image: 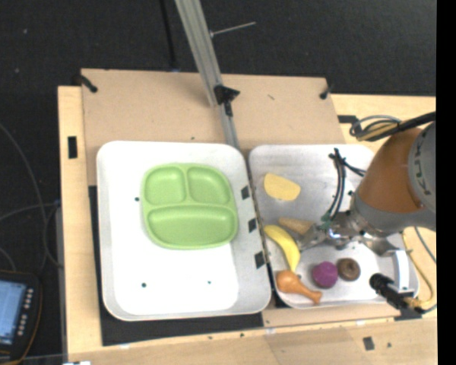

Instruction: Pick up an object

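Jaw state can't be told on the grey gripper (319, 236) low in the right white bin (311, 162); tan bread-like piece (295, 225) just left of them, curved yellow banana (284, 245) crowding — likely glancing miss.

Right bin (304, 162): banana (284, 245), yellow wedge (281, 188), purple ball (325, 274), brown doughnut (349, 268), orange gourd (297, 285).

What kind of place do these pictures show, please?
Probably a robotics lab test bench: two shallow white bins on a wooden board, toy food like a yellow plastic banana, and a grey arm with an orange band reaching in.
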Controlling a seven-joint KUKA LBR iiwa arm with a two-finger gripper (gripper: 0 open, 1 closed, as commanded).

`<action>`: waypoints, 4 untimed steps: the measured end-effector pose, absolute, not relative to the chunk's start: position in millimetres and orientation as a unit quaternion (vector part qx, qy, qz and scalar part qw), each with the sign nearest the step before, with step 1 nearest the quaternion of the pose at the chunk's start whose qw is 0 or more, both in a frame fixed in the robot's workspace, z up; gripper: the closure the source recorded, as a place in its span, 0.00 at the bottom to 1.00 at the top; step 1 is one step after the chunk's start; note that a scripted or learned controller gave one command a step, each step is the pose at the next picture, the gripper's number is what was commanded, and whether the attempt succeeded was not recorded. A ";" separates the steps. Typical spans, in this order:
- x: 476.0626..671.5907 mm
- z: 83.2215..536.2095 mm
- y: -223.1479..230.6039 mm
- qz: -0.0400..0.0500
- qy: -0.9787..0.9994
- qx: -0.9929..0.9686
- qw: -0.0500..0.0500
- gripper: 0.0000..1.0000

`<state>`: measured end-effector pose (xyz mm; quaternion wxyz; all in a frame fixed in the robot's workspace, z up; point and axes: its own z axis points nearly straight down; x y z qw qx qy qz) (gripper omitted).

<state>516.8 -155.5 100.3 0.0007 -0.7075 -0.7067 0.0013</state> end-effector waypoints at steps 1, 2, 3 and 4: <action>518.9 114.3 -156.9 -0.001 -0.704 -0.710 -0.002 1.00; 520.9 176.6 -165.6 -0.002 -0.706 -0.708 -0.004 1.00; 516.0 223.2 -165.8 -0.002 -0.708 -0.706 -0.004 1.00; 517.7 252.4 -167.3 -0.001 -0.708 -0.706 -0.003 1.00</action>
